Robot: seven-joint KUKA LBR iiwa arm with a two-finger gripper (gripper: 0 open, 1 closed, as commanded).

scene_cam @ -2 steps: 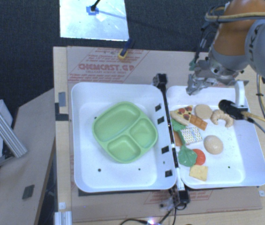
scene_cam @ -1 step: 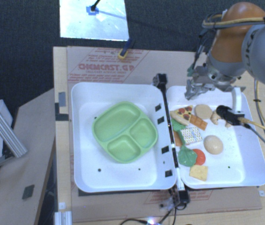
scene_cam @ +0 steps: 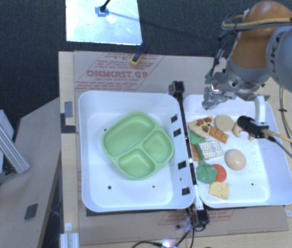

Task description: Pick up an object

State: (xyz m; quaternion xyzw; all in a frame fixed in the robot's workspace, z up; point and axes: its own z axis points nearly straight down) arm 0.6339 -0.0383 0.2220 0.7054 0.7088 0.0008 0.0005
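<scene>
One green plate (scene_cam: 137,145), one egg (scene_cam: 234,159), two white bins (scene_cam: 94,190).

This looks like a robotics lab: a grey industrial arm (scene_cam: 285,45) with exposed cables reaches over two white bins (scene_cam: 92,138) on a cardboard-covered bench (scene_cam: 115,71), with dark carpet (scene_cam: 22,35) and an aluminium frame (scene_cam: 1,138) at left

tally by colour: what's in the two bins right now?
Green: 2, divided plate in the left bin, leafy piece in the right
Beige or tan: 3, round piece, egg, cracker wedge
Red: 1, tomato slice
Multicolour: 2, pizza slice, checkered square
Total: 8
</scene>
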